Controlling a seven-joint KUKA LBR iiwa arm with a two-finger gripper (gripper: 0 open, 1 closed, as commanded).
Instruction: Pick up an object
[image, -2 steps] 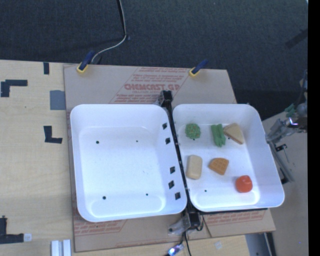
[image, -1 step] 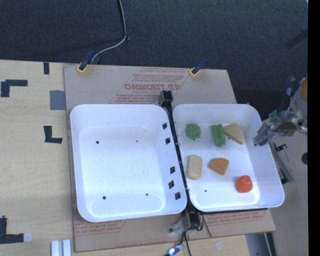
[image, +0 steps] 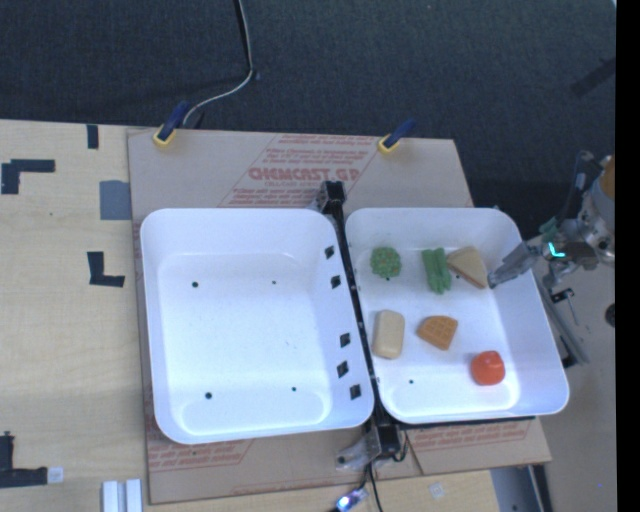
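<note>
- Grey metal pincer (image: 505, 268) at the right white bin's (image: 530, 330) three o'clock rim, finger state unreadable
- Nearest target: tan wedge-shaped block (image: 467, 266), bin's one o'clock
- Best centred over wedge, descending straight, clear of green ridged piece (image: 436, 270)

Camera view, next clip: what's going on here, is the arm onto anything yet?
Not yet, as far as I can see. The tool sits at the right bin's far right rim, close to a tan wedge, with nothing visibly between its fingers. In that bin lie the wedge, a green round piece, a green strip, a cream block, an orange piece and a red one.
</note>
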